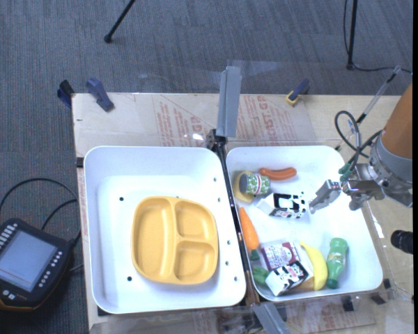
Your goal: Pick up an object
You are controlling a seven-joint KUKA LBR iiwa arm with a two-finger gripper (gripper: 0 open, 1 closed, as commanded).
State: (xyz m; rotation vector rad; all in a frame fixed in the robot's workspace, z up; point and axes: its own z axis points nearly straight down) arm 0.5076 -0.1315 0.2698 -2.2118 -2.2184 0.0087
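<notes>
Camera view leaves the gripper (325,195) too blurred to tell its state, hovering beside the black-and-white carton (290,206).

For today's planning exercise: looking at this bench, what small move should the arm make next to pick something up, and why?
Probably ease the end effector left and down toward the black-and-white cow-print carton. That carton lies closest to it in the right bin, apart from the sausage and carrot, and nothing sits between the fingers yet.

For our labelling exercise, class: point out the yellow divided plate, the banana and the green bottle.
yellow divided plate (174,240), camera view, on the ridge between its compartments.
banana (315,266), camera view, mid-length of its curve.
green bottle (336,261), camera view, middle of its body.
</notes>
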